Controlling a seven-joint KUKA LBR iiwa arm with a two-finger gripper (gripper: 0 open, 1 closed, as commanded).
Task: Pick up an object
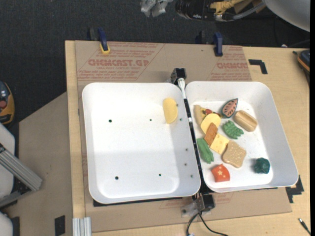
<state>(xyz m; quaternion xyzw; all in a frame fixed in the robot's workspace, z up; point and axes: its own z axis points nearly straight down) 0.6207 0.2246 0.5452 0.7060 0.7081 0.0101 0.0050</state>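
The bench [147,63] is a big brown board with red letters on it, held by two blue clamps [103,39] at its far edge; on it sit two white bins side by side, touching along the middle; the left bin [128,181] is the bigger one to look at, and it holds one thing, a pale yellow piece of toy food [170,110] lying close to the bin's right edge, near the far right corner; the right bin [275,132] holds many small toy foods, bunched toward its left edge and middle; a bread roll [245,120] lies toward the far right corner, and a slice of toast [234,154] lies near the middle, closer to the near edge; a watermelon slice [229,107] sits just beside the roll, near the far edge; a long green pod [205,150] lies by the left edge; a red strawberry [221,173] sits at the near edge; a dark green round piece [262,165] sits alone near the near right corner, well apart from the bunch; the gripper [156,5] hangs past the far edge of the bench, over the dark floor, well apart from both bins; it looks blurry, so I cannot tell how it is set.
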